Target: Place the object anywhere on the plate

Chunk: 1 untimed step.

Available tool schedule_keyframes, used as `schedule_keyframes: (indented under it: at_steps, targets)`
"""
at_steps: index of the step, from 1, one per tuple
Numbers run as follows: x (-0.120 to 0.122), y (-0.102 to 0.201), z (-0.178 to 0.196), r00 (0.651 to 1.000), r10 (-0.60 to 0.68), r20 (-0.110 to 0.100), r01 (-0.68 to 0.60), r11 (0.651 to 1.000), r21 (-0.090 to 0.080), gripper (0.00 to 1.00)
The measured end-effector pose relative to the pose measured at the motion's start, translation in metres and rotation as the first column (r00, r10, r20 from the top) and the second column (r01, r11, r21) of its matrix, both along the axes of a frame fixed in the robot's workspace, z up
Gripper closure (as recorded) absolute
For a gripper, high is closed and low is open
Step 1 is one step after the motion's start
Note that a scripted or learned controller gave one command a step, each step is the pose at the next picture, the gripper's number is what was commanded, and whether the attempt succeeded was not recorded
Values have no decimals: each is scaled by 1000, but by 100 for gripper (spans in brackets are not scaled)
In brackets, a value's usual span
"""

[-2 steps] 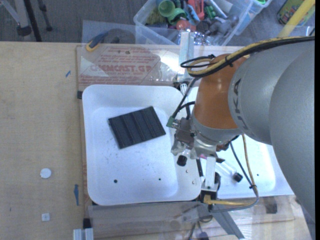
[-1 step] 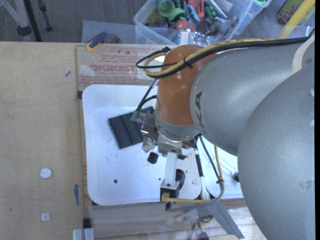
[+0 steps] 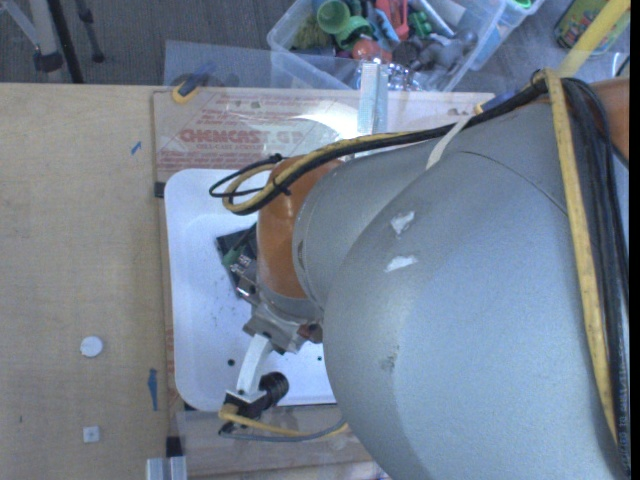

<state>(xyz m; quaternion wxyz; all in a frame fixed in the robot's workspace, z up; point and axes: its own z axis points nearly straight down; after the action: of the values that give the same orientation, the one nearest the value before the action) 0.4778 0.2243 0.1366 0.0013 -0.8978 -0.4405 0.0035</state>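
My grey arm point(image 3: 450, 298) covers most of the white bin point(image 3: 195, 298) and hides what lies under it. The orange band point(image 3: 275, 248) above the wrist sits over the bin's middle. A dark part of the gripper point(image 3: 237, 253) peeks out to the left of the wrist, low over the bin floor. A white bracket with a black plug point(image 3: 262, 386) hangs off the wrist near the bin's front edge. Only the bin's left strip shows, bare white with a few dark specks.
A clear tub of coloured toys point(image 3: 400, 18) stands behind the bench. Cardboard with red lettering point(image 3: 230, 138) lies under the bin's far edge. A yellow and black cable loop point(image 3: 250, 183) juts from the arm. A small white disc point(image 3: 91, 346) rests on the wooden bench at left.
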Motion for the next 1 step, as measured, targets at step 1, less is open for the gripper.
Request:
schedule_keyframes:
  at_steps: [1]
  targets:
    - [0,0,0,1000,0,0,0,1000,0,0]
